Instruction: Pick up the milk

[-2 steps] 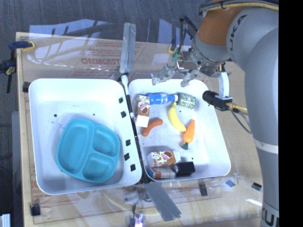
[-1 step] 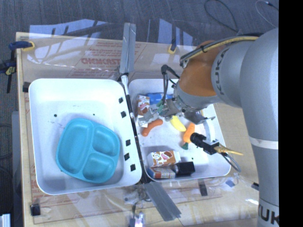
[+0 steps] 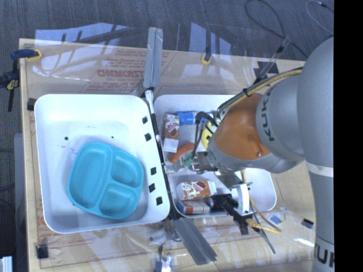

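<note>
A small carton with brown, red and white print (image 3: 197,189), which looks like the milk, lies on its side near the front of the right bin (image 3: 266,200). A second, similar brown and white carton (image 3: 172,127) lies at the bin's back left, beside a blue and white pack (image 3: 186,118). My gripper (image 3: 193,161) hangs under the orange wrist over the middle left of the right bin. It sits just behind the front carton and next to an orange object (image 3: 183,150). The arm hides most of the gripper and the bin's middle.
A blue divided plate (image 3: 106,178) lies in the left bin (image 3: 54,123). A brownish can-like item (image 3: 194,209) rests at the right bin's front edge. The bins' shared wall (image 3: 154,152) runs just left of the gripper.
</note>
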